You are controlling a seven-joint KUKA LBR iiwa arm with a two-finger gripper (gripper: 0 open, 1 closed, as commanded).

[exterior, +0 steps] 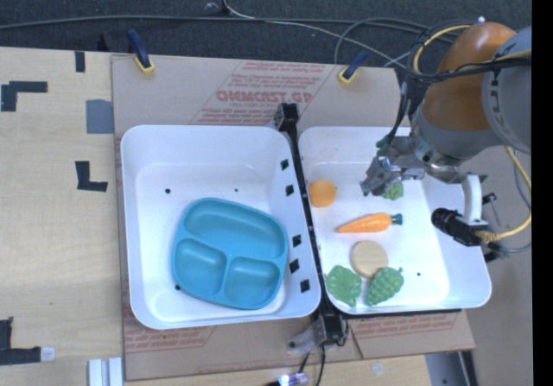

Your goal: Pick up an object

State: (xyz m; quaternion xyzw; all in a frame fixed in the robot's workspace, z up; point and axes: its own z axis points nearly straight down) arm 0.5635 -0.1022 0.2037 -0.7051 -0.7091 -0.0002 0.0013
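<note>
Gripper (386, 175) low in the right bin (449, 289), touching a small green piece (395, 192) just beneath it; can't tell the gripper's state. Piece looks light, rigid, slick plastic, so pinch across its middle.

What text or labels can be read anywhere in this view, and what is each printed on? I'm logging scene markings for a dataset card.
Red print on the cardboard sheet under the bins: a large line that looks like "CHEMCAST GP", read with some doubt because it is blurred.
Smaller red lines above and below that line on the same cardboard: too small and blurred to read.
Blue tray, white bins, food items: no text seen.
</note>
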